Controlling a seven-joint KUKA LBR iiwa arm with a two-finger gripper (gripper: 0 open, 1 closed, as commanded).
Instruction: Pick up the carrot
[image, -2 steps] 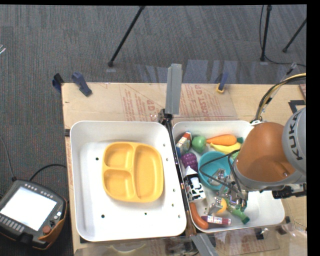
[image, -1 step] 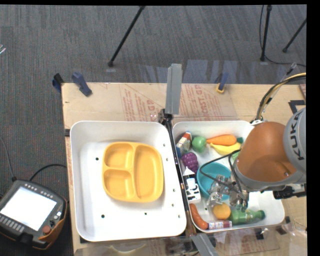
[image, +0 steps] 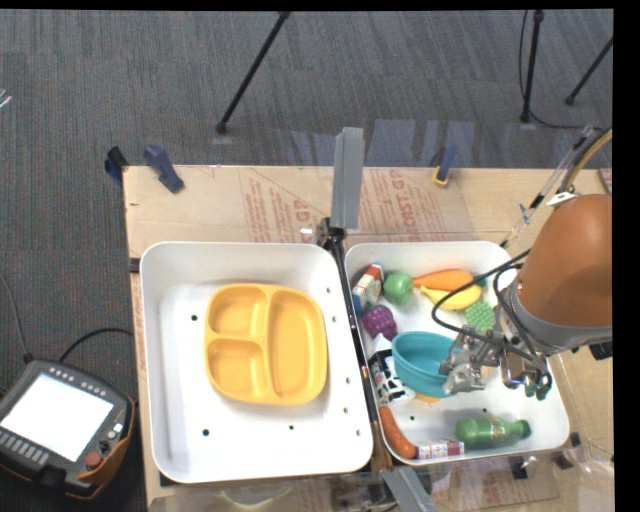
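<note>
Carrot (image: 444, 278) lies beside banana (image: 453, 297) and green ball (image: 398, 288).

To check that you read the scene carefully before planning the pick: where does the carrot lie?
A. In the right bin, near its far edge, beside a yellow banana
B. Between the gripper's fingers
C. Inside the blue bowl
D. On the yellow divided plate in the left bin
A: the carrot lies in the right bin near its far edge, next to the yellow banana.
</note>
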